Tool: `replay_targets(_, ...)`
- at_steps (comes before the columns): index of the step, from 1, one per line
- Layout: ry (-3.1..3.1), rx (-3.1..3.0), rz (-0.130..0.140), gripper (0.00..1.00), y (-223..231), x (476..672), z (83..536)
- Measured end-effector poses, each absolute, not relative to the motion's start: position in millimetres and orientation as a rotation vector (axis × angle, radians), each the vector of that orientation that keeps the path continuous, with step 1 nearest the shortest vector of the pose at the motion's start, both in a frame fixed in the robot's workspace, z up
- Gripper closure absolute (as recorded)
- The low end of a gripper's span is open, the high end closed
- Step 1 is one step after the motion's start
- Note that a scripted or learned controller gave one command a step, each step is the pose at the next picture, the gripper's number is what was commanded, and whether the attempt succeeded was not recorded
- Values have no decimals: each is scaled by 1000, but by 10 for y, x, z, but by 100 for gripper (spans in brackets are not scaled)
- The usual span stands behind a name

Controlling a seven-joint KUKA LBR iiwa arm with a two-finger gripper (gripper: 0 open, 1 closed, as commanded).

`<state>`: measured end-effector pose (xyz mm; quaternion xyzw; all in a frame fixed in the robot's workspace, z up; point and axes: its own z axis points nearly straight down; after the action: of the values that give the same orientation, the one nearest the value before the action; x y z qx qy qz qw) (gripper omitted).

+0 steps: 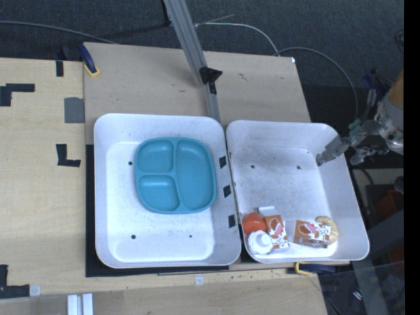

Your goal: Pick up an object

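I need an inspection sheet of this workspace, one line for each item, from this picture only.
Surface: wooden bench bearing the left bin and the right bin, side by side.
Job's things: small packets and an orange item clustered in the right bin's near corner; a packet beside them.
Clutter: blue divided tray in the left bin.
Grippers: tool at the right bin's far right rim, holding nothing seen; fingers unclear.
Cables: thin cable behind the bench.
Surroundings: metal pole, dark floor.

right bin [289,143] bare upfield; items [289,231] crowd its near wall.
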<state>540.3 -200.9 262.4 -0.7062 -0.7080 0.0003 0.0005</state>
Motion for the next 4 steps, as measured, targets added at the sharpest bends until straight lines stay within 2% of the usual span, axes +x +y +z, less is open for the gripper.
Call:
replay_targets(1, -2223, -2218, 1, 0, -2009, 5403, 2625)
replay_targets(2, -2220, -2216, 6, 0, -1937, 5349, 2155)
replay_targets(4, -2218, -2215, 7, 0, -1987, 5264, 906)
